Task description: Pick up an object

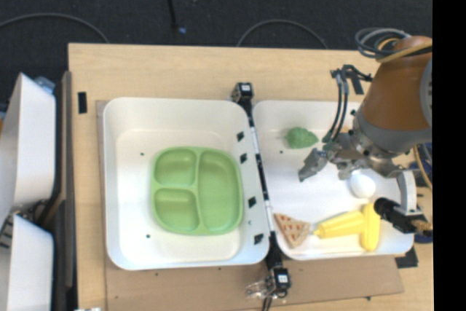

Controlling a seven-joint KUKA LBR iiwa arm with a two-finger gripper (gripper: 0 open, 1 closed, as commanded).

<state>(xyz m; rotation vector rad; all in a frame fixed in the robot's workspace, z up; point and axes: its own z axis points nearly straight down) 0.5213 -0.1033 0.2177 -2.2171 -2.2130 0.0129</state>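
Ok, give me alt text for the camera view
A grey and orange arm reaches over the right bin, its tool low above the floor between a green lump and a white ball. The left bin holds a green divided tray.

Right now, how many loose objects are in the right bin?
4 visible: green lump at the back, white ball by the arm, waffle wedge and yellow toy in front. The arm may hide more.

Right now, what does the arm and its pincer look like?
The arm is bulky and rounded, orange above and grey toward the wrist. Dark cables loop along its left side. The pincer is dark grey metal.
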